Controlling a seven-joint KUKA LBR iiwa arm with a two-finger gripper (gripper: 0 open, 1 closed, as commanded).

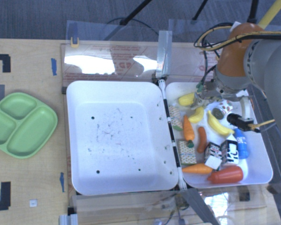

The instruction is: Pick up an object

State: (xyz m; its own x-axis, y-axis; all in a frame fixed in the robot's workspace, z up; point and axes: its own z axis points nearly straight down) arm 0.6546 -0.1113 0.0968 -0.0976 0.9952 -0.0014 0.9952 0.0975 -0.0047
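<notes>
- The left bin (116, 135), the bigger-looking of the two white bins, shows a bare floor with faint scuff marks and a few small dark dots.
- The right bin (262, 165) touches it along a shared middle edge and holds a heap of toy items.
- The grey arm (267, 74), with its orange band, reaches over the far right corner of the right bin.
- A green divided plate (21, 124) lies on the bench, well apart to the left of both bins.
- The gripper (207, 95) hangs over the far end of the right bin, just right of a yellow lemon-like piece (186, 99); whether it is released or clenched, I cannot tell.
- A red pepper (227, 174) lies at the near end of the right bin, touching an orange carrot (196, 169).
- A banana (218, 125) lies mid-bin, right of a second carrot (188, 130).
- A blue bottle (242, 146) lies by the right wall, beside a black-and-white packet (221, 152).
</notes>
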